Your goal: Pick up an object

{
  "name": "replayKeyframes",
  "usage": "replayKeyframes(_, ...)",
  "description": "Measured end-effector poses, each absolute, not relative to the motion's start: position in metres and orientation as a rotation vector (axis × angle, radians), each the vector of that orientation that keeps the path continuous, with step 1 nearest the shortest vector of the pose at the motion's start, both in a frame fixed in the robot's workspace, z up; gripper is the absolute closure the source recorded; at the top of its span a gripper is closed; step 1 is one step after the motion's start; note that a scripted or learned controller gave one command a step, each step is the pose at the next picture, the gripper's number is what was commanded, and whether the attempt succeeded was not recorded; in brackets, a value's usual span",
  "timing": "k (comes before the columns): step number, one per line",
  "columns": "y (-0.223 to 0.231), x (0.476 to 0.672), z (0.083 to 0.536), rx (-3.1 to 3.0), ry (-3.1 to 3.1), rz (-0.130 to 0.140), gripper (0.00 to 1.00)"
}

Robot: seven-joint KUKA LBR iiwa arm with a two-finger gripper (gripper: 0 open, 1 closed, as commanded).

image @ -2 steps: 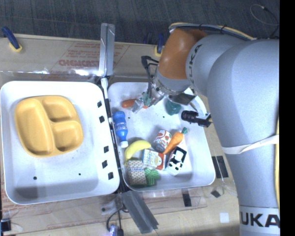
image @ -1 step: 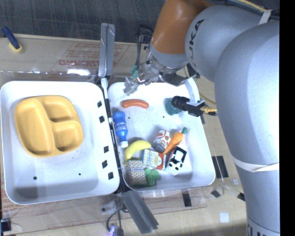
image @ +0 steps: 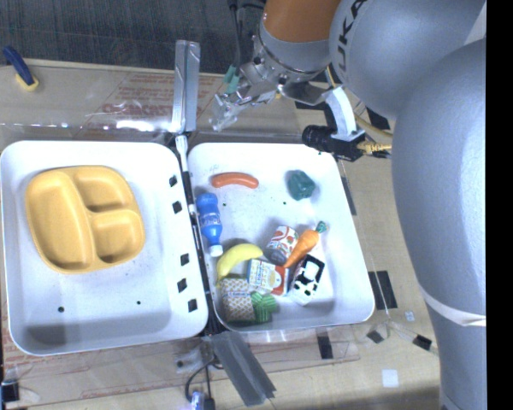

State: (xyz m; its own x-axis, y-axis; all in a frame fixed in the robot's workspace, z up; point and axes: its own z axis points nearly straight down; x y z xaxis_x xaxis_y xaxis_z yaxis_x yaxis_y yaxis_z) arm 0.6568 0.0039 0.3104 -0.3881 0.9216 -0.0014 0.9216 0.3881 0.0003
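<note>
the fingers hang above the far rim of the right bin, near the divider between the two bins. they look slightly parted, with nothing between them and nothing touching them. above them rises the orange band and the grey arm, with part of the lettering "ku" readable on its casing.

inside the right bin, well apart from the fingers, lie a red sausage and a teal lump near the far side. a blue bottle with a white cap lies along the left wall. at the near side is a crowded heap: a banana, a carrot, a small can, a black and white box and a carton; their labels are too small to read.

the left bin holds a yellow divided tray. both bins sit on the tabletop.
</note>
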Motion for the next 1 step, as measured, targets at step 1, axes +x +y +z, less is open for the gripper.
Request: replayKeyframes(1,-0.0174,0.5692,0.2234,1.591,2.712,-0.004,1.00)
